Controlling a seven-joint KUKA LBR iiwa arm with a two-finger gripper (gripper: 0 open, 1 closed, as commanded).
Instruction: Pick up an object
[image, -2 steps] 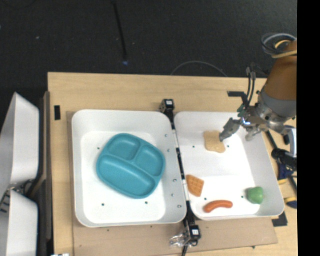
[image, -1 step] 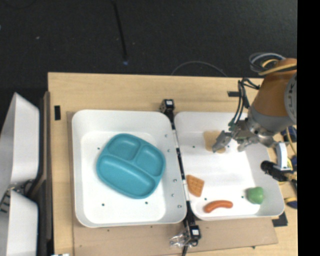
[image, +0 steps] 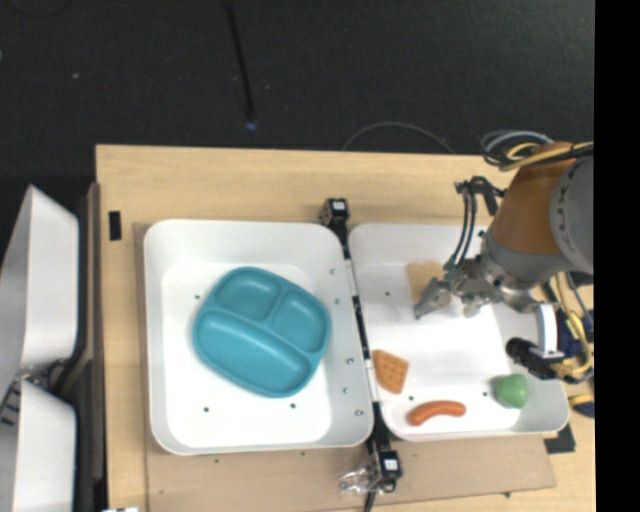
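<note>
plate (image: 262, 331) in left bin (image: 160, 260), sausage (image: 436, 411) right bin (image: 400, 240)

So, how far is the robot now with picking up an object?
Nothing looks picked up yet. The waffle piece, the sausage and the green object all lie on the floor of the right bin. The blue divided plate lies in the left bin. In hand: the gripper is low over the right bin, beside a tan object. Left: grasping and lifting one object.
</note>
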